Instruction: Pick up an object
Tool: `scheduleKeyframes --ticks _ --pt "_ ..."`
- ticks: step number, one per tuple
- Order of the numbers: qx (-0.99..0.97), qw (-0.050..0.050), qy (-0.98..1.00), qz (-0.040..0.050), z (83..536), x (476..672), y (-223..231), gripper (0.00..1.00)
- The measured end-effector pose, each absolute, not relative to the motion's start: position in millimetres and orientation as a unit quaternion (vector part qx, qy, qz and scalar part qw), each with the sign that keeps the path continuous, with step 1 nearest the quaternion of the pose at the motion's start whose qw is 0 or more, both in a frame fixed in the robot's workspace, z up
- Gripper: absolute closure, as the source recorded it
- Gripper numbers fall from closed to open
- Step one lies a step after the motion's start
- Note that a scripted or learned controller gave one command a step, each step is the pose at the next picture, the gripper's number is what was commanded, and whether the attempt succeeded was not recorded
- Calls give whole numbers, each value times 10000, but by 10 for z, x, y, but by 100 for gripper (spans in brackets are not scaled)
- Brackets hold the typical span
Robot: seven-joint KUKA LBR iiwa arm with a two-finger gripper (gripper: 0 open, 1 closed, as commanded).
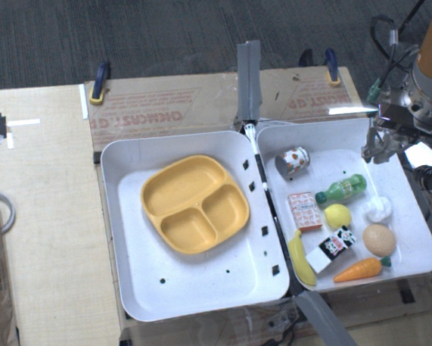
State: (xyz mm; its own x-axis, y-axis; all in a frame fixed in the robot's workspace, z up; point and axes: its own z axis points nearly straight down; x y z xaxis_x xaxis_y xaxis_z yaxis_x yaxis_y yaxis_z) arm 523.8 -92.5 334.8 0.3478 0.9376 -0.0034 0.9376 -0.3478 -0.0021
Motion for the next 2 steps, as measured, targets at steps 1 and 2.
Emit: scheduleKeyframes --ticks 1,2 --pt "8992 4 4376 -26 3409 5173 233 100" --pt "9243 8 3816 -27 4325 4946 -425 100"
